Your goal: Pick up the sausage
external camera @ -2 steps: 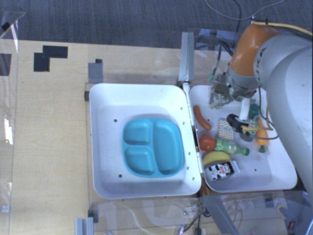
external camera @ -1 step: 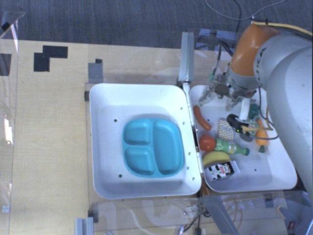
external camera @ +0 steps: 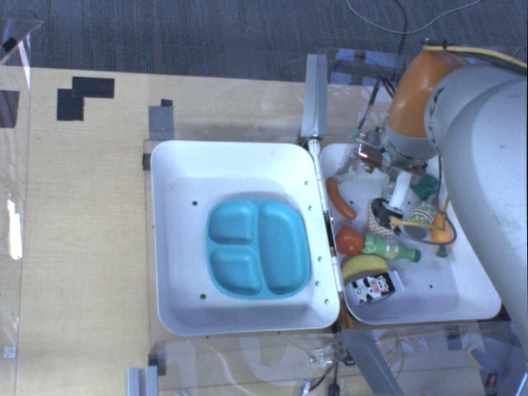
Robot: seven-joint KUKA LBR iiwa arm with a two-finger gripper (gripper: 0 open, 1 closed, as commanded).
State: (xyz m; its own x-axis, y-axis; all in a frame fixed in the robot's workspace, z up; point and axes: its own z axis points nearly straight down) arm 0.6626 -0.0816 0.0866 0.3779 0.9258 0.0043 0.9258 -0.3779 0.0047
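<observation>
1. The sausage [external camera: 341, 199] lies in the right bin [external camera: 437, 291], toward 10 o'clock of the bin floor and just beside the bin's left wall. It is slanted, with one end pointing to 11 o'clock and the other to 5 o'clock.
2. The tool [external camera: 370, 159] hangs over the back of the same bin, at about 2 o'clock from the sausage. It is near the sausage but apart from it. Whether the tool is released or clenched cannot be told, and nothing can be seen in its grasp.
3. The arm [external camera: 487, 155] comes in from 3 o'clock and covers the right side of that bin. Its orange band [external camera: 417, 89] sits above the wrist.
4. At 6 o'clock from the sausage, close by, is a red tomato [external camera: 349, 239].
5. A green bottle [external camera: 392, 248] lies on its side at 3 o'clock from the tomato, touching it or nearly so.
6. A banana [external camera: 365, 264] lies just at 6 o'clock from the tomato, and a black-and-white box [external camera: 373, 287] sits just beyond it in the same direction.
7. The left bin [external camera: 181, 221] holds a blue divided plate [external camera: 257, 248] near its middle.
8. Both bins stand side by side on the pale bench [external camera: 82, 221].
</observation>
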